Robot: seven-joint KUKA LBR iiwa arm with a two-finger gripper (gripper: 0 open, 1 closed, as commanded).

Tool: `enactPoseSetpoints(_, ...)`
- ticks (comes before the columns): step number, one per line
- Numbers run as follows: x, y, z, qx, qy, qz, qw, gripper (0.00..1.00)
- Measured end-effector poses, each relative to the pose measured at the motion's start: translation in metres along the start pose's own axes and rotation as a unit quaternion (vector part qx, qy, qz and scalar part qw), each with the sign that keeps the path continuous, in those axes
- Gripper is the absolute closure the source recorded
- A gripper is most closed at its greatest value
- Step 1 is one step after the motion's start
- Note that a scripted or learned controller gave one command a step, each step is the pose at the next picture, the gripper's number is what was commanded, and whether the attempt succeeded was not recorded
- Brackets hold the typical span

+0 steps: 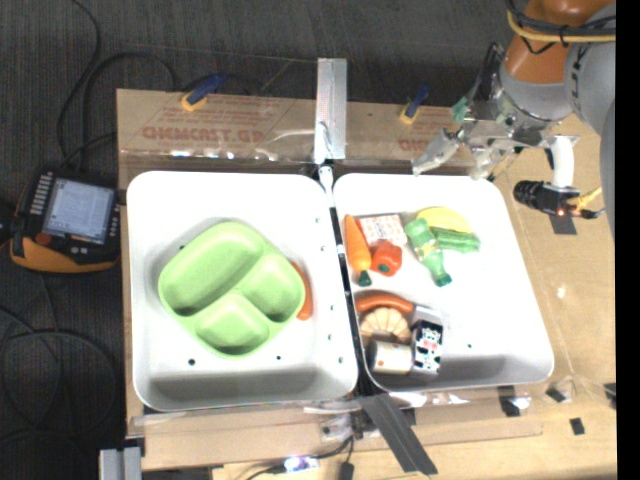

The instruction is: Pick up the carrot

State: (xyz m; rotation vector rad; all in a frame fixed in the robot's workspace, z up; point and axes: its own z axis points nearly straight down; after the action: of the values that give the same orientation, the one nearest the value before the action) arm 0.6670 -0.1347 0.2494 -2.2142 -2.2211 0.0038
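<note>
The carrot (355, 246) is a long orange piece lying along the left wall of the right bin (510, 298), pointing front to back. A red-orange pepper (387, 258) touches its right side. My gripper (460, 160) hangs over the back rim of the right bin, up and to the right of the carrot and well apart from it. Its fingers are spread open with nothing between them.
Beside the carrot lie a white and red box (380, 229), a yellow banana (445, 218) and a green bottle (432, 252). A croissant (385, 315), a small carton (427, 346) and a brown item (390, 358) sit nearer the front. The left bin holds a green divided plate (232, 286).
</note>
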Motion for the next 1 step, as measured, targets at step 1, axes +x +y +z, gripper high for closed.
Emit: enactPoseSetpoints(1, 0.0264, -0.0409, 0.144, -0.002, -0.001, 0.008, 1.0, 0.0)
